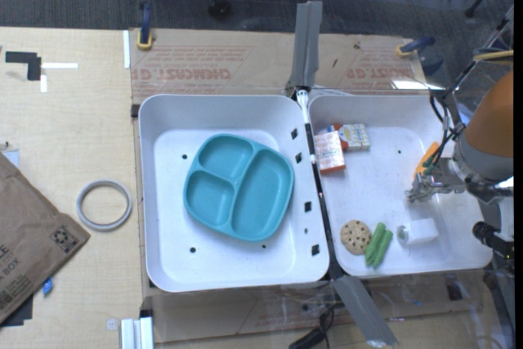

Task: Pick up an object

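My gripper (420, 192) hangs low over the right side of the right bin (392, 264), at the end of the grey arm with its orange band (497, 120). Just below the gripper lies a small white block (422, 231). An orange piece (430, 157) sits right behind the gripper, by the bin's right wall. A green pea pod (377, 246) and a round cookie (355, 235) lie at the bin's front. A red and white carton (328, 151) and a smaller box (354, 136) rest at the back left. Nothing shows in the gripper.
The left bin (159, 200) holds a teal divided plate (239, 187). A tape ring (104, 203) and a cardboard box (29, 245) lie on the bench to the left. Cables run along the arm at the right edge.
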`<state>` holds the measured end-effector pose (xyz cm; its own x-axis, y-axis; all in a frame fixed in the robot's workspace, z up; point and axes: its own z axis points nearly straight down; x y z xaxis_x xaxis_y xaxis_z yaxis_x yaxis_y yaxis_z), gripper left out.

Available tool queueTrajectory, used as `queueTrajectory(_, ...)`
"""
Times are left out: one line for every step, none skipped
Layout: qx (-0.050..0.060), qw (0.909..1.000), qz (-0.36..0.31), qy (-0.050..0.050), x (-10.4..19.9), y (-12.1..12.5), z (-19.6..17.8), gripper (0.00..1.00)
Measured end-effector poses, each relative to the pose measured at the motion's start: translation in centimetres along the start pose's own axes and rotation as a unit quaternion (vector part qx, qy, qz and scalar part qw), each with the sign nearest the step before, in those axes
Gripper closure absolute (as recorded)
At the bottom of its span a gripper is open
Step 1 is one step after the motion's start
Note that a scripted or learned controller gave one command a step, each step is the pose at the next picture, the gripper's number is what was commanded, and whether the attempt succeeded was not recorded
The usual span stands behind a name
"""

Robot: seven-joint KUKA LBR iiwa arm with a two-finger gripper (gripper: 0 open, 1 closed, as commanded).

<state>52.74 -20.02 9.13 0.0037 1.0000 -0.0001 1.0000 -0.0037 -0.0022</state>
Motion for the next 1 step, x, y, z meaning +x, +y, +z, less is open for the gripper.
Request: queueTrajectory(0.000,1.0000,0.000,0.000,-0.01,0.01,-0.01,0.00)
